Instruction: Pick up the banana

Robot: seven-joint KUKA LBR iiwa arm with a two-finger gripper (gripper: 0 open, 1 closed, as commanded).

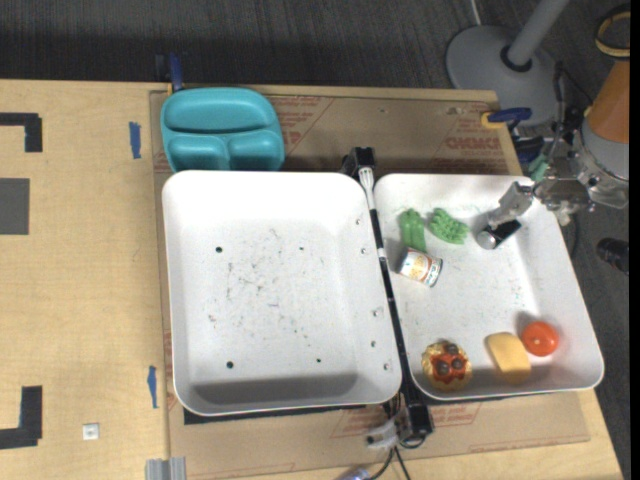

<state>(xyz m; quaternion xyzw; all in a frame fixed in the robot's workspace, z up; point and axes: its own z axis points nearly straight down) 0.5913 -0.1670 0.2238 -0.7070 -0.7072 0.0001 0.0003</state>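
The gripper (497,230) is hanging inside the right bin (566,268) near its far right edge; its opening cannot be told. No banana can be identified; a yellow block (508,354) is lying near that bin's near edge, beside an orange ball (540,338).

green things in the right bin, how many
2, both at the far left of the right bin: one upright green piece and a bumpy green piece beside it.
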